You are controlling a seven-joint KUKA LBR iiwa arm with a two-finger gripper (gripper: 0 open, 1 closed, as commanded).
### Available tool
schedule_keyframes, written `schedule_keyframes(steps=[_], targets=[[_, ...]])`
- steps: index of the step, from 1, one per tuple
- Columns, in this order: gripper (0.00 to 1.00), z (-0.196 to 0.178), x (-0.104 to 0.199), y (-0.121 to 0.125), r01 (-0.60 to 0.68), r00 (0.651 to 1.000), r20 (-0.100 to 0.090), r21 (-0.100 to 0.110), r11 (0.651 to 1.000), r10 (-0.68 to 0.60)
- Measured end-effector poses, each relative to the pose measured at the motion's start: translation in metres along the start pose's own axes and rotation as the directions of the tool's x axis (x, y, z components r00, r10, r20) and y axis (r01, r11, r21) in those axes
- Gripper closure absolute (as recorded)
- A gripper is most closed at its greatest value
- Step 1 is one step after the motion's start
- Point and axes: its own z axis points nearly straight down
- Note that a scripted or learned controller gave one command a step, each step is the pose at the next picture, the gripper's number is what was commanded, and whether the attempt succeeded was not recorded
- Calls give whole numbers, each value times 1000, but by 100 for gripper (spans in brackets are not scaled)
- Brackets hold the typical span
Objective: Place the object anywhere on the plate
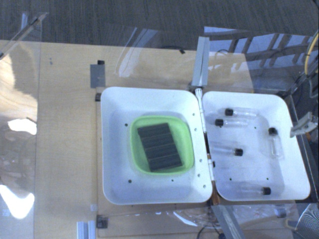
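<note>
A lime-green plate (136, 143) with rounded corners sits in the middle of the left white bin (112, 133). On it lies a dark grey ribbed rectangular block (159, 147), flat, turned slightly off square and wholly inside the plate's rim. Several clear tubes with black caps lie scattered in the right white bin (294, 178), among them one near the back (239, 112), one in the middle (230, 151) and one at the front (254, 189).
A grey metal post (201, 63) stands behind the joint between the two bins. A pale grey piece (304, 125) juts in at the right edge beside the right bin. Wooden bench surface surrounds the bins, with glare on the left.
</note>
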Motion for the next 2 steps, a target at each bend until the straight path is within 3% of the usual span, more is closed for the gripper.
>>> schedule_keyframes(steps=[1,2], targets=[[0,27,0,0,183,983,1,-4,983,-183],[0,46,0,1,369,929,1,-4,929,-369]])
